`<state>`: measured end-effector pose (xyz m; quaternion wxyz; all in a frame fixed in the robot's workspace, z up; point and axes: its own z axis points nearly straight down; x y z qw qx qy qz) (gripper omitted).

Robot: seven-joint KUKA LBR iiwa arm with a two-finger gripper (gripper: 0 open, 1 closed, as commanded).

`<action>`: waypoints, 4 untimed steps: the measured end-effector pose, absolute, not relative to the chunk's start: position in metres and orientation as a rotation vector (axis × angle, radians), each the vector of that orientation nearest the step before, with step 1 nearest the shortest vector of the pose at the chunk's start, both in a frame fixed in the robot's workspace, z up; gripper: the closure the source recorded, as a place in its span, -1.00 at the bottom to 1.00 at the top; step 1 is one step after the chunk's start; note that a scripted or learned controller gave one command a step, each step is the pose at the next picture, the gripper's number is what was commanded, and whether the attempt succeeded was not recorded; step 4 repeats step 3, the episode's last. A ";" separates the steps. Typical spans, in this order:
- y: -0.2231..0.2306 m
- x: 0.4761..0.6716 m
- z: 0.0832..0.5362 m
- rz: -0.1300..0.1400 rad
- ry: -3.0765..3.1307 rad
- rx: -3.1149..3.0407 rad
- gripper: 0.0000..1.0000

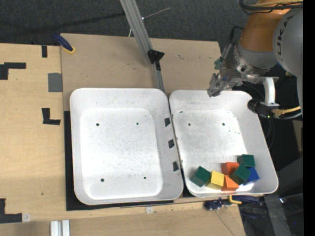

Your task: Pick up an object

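Note:
Several small blocks lie clustered in the near right corner of the right bin: a dark green one, a yellow one, orange ones, another green block and a blue block. My gripper hangs over the far rim of the right bin, well away from the blocks, pointing down. Nothing shows between its fingers.
The left bin sits beside the right one on the wooden bench. A slanted metal pole rises from between the bins at the back. Black tape marks lie on the bench at left. Cables and a white fitting hang near the arm at right.

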<state>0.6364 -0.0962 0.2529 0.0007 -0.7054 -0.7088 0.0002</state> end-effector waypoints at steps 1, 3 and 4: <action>-0.040 0.635 0.253 0.002 -2.223 -2.218 1.00; 0.070 0.603 0.238 0.004 -2.226 -2.212 1.00; 0.070 0.603 0.238 0.004 -2.226 -2.212 1.00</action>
